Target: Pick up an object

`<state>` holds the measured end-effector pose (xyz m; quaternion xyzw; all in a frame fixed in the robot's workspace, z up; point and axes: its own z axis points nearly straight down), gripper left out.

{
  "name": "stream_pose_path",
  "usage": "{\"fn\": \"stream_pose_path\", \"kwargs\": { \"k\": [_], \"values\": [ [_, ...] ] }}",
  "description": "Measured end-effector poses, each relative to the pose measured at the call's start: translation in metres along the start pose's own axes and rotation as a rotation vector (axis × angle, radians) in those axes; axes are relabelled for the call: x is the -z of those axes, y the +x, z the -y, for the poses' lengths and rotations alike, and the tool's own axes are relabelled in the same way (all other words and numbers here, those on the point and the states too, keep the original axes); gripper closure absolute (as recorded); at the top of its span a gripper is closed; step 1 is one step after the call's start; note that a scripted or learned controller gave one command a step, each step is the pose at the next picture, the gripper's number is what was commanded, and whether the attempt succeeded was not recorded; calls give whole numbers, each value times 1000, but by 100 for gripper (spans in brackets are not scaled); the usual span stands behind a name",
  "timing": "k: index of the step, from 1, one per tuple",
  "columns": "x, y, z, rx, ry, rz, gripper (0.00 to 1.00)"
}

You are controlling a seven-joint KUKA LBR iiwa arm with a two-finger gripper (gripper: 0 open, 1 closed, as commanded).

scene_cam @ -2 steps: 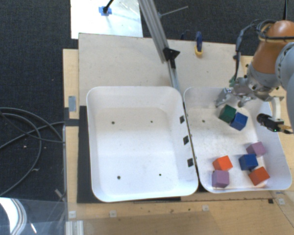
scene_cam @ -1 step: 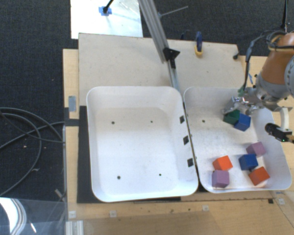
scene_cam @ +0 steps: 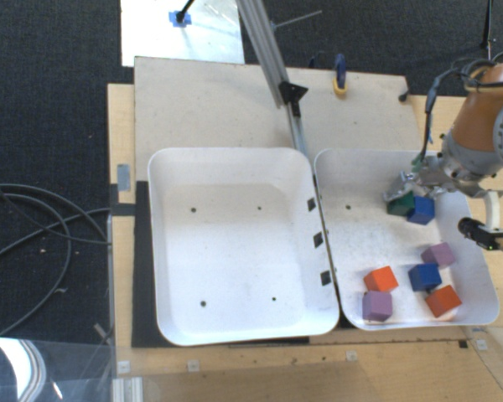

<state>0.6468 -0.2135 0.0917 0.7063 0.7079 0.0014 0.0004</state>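
My gripper hangs low over the far part of the right bin, under the grey wrist with its orange band. Just below it a green block and a blue block lie side by side, touching each other. The gripper's tip is at or just above the green block, and contact cannot be judged from this slant. Nearer the bin's front lie a purple block, a second blue block, an orange block, another purple block and a red-orange block.
The left bin stands beside the right one, their walls meeting at a divider with black clips. A slanted metal pole crosses the far bench. Cables lie on the dark floor at left.
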Motion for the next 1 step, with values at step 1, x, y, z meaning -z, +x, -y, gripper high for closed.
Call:
{"fn": "stream_pose_path", "kwargs": {
  "k": [1],
  "values": [
    [0, 1, 7, 1, -1, 1, 0]
  ]
}}
